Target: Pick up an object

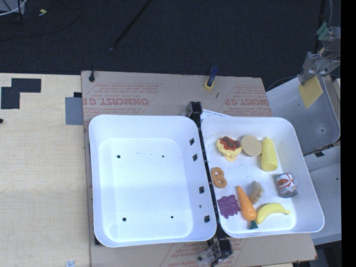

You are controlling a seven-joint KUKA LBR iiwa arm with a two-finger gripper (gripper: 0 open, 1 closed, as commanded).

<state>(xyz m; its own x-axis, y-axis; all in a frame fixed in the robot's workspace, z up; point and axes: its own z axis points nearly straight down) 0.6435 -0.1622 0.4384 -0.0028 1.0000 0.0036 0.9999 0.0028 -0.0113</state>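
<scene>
The right white bin [307,174] holds several toy foods. A yellow and red pizza slice [229,147] lies at its back, beside a tan round disc [251,146] and a yellow bottle [269,154]. An orange pretzel [218,177] sits near the bin's left wall. Toward the front lie purple grapes [228,206], an orange carrot [246,203], a tan block [256,191] and a yellow banana [271,211]. A small red and white can [286,184] rests at the right side. The left white bin [144,182] has only its bare floor showing.
Both bins rest on a brown cardboard sheet [144,96] with a blue clamp [211,78] at its back edge. A grey metal plate [308,121] and a yellow tag [311,90] stand at the right. Light wooden bench top [39,171] lies to the left.
</scene>
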